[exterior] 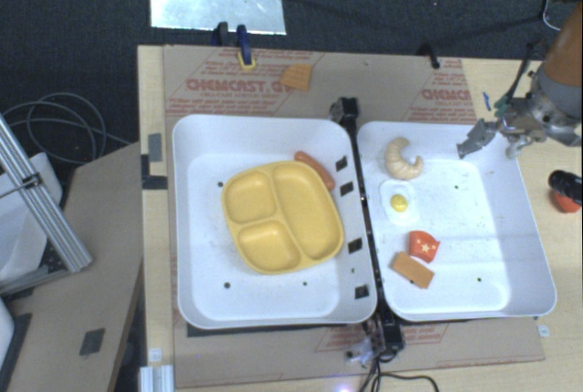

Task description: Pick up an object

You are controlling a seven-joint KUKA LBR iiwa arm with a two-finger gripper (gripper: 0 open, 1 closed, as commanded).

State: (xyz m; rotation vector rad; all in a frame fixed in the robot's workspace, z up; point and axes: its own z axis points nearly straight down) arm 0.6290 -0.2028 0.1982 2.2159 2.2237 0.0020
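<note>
While the croissant and other toy foods lie untouched in the right bin, the hand hovers with fingers apart, nothing picked yet.

The bench is covered by a brown printed board, on which two white bins sit side by side: the left bin and the right bin. A small tan block lies on the board near the bench's far edge, beside a yellow clamp.

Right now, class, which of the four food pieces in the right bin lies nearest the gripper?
The croissant, at the top of the group, is closest to the gripper. The egg, strawberry and toast lie farther down.
</note>
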